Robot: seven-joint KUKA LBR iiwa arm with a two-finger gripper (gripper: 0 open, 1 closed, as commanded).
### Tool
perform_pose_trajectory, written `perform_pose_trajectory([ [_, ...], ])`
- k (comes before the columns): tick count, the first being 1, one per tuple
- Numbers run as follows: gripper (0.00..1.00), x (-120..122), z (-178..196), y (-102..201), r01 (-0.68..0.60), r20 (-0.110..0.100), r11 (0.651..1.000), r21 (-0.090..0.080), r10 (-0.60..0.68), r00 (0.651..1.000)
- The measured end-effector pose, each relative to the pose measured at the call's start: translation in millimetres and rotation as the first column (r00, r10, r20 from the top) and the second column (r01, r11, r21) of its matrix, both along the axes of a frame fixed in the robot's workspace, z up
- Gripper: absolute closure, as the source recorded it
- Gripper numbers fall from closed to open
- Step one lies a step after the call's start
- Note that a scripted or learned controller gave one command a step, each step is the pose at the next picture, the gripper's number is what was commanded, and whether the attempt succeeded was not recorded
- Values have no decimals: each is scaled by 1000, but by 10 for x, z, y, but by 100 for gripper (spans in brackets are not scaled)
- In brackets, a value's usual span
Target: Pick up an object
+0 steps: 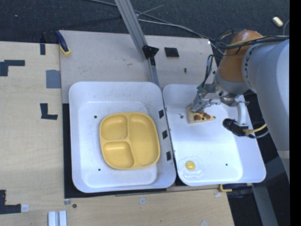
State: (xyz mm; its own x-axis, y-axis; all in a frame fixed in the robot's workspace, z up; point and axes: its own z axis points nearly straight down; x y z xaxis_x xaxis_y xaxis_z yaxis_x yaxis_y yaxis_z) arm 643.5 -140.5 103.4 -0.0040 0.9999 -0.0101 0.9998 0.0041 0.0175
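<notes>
Bench layout: two shallow white bins sit side by side, the left bin and the right bin, their inner walls touching along the middle.

1. My arm reaches in from the right of the camera view, with its orange band above the wrist.
2. My gripper hangs over the upper left part of the right bin. Whether it is parted or closed I cannot tell: the wrist body hides the tips from this slant.
3. Directly under and just beside my gripper lies a pizza slice, a small toy wedge with a tan crust and red and yellow topping. It lies flat on the bin floor. Contact between it and my gripper cannot be confirmed.
4. A fried egg, white with a yellow yolk, lies near the lower left corner of the same bin, well apart from the pizza slice.
5. A black and yellow cable trails from my wrist over the right part of that bin.
6. The left bin holds a yellow divided plate with three compartments, lying flat near its centre.
</notes>
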Motion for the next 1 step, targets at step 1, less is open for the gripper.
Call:
perform_pose_trajectory([
  [1,100,19,443,-50,3,-15,1000,9,-2,1000],
])
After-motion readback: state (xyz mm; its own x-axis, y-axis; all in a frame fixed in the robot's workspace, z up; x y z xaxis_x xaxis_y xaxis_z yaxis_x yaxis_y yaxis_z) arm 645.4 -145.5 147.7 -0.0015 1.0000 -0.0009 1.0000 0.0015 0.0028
